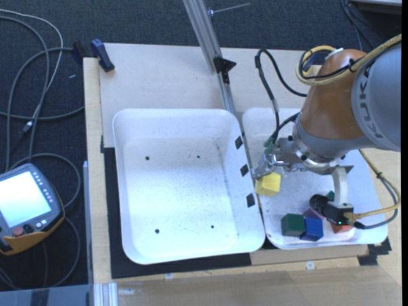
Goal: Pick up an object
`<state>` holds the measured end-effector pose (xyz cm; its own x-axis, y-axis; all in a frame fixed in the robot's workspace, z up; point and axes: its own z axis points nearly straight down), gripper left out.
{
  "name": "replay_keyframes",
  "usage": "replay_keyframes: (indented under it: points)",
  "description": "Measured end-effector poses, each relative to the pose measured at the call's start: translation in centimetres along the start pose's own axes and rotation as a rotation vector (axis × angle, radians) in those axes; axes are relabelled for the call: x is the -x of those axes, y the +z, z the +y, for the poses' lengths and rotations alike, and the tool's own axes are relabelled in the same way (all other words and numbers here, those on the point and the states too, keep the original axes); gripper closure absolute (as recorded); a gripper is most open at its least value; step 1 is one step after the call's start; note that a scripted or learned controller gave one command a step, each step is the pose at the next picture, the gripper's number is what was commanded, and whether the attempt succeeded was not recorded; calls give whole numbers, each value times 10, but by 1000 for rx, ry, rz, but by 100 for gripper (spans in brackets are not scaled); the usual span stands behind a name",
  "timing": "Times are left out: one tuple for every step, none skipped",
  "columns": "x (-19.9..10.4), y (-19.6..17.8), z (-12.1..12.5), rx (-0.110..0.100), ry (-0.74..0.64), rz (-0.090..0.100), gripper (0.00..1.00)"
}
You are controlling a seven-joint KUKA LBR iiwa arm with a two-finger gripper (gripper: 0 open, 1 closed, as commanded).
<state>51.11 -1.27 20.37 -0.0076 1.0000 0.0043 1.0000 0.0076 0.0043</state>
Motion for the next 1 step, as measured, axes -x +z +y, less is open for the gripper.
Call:
replay_keyframes:
  points:
    - [-82,5,51,-2,-2,0,100]
